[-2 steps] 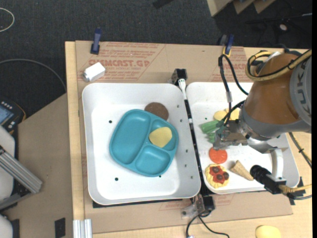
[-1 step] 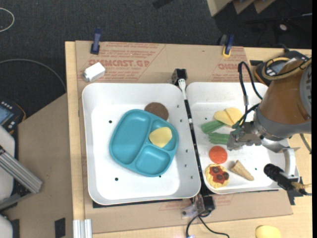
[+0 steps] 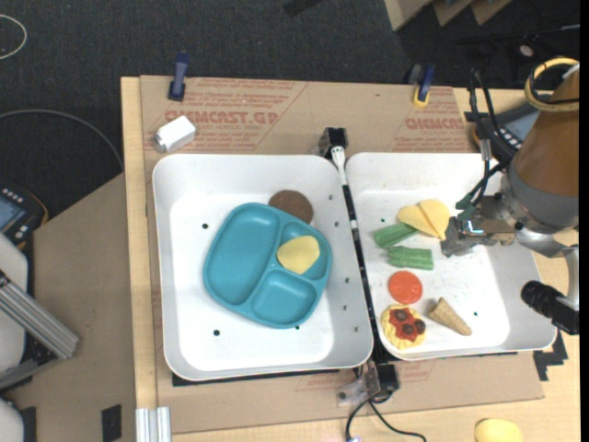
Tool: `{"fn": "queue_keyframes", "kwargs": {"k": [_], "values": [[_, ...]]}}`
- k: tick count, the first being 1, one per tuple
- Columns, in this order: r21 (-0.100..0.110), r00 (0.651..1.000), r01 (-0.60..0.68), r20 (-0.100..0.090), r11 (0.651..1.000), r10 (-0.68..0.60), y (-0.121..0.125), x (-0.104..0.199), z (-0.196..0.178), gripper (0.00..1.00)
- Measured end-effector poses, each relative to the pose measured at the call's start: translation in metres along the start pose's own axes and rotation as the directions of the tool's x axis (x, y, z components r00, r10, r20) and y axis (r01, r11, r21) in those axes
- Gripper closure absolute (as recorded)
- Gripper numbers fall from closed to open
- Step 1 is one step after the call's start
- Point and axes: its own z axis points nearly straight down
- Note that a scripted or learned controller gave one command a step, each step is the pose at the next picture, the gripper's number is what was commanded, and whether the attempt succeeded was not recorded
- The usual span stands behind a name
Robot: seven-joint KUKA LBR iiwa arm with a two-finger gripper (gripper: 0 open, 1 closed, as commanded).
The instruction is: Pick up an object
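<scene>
Camera view: the gripper (image 3: 457, 238) is seen low over the right bin (image 3: 515, 339), just beside the yellow cheese wedge (image 3: 425, 216) and the two green pieces (image 3: 403, 245); how it is set cannot be told. A red tomato slice (image 3: 405, 286), a small pizza (image 3: 404, 325) and a cone (image 3: 450, 317) are spread nearer the front. A blue divided plate (image 3: 248, 265) bearing a yellow piece (image 3: 298, 253) is seen in the left bin (image 3: 184, 247), a brown disc (image 3: 293, 204) touching its rim.

Divided tray (image 3: 241, 274) in left bin (image 3: 175, 274), perhaps tilted.
</scene>
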Motion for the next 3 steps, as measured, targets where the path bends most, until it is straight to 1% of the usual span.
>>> {"fn": "queue_keyframes", "kwargs": {"k": [1,2,3], "values": [[0.008,1.000,-0.006,0.002,1.000,0.006,0.050,-0.048,0.042,1.00],[0.014,1.000,-0.009,0.004,1.000,0.009,0.074,-0.143,0.117,1.00],[0.015,1.000,-0.001,-0.003,1.000,0.001,0.090,-0.138,0.168,1.00]]}}
